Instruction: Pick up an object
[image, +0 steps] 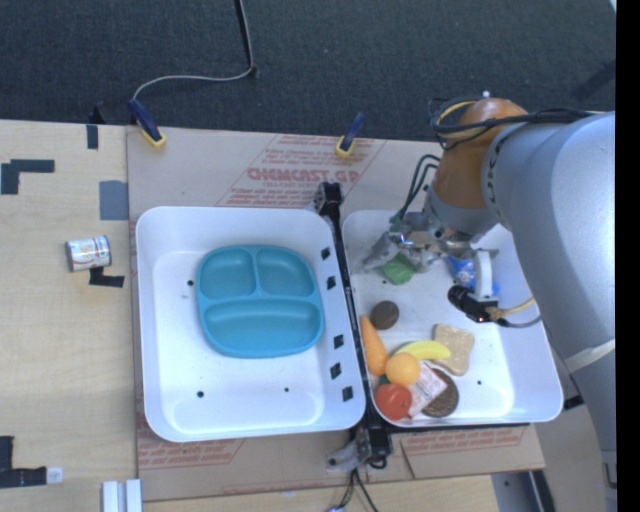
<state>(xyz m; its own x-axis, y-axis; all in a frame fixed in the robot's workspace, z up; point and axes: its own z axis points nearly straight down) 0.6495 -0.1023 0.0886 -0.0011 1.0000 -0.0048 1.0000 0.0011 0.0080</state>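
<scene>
I've got the end effector (400, 250) down low in the right bin (520, 395), at its back-left corner, hard up near the divider. A green object (399, 270) sits directly under it, touching or nearly so. That looks like the pick target, since the tool is planted right on it. I can't tell whether the grip is open or closed: the wrist housing and cabling cover the tips from this angle, so I won't call it a hold.

Rest of the clutter sits toward the near side of the end effector:
- brown round piece (384, 315) just in front of it
- carrot (372, 346) beyond that, along the divider
- banana (425, 350), orange (402, 369), tomato (393, 400), cookie (441, 397) and toast slice (455, 346) bunched at the front edge

That pile is tightly packed, so going for the isolated green one makes sense: fewer neighbours to snag.

A blue item (462, 268) lies just to the arm side of the end effector, partly hidden.

Left bin (170, 400), across the divider, holds a blue divided plate (260, 300). A small can (88, 252) sits out on the tabletop (50, 380), well clear.
</scene>
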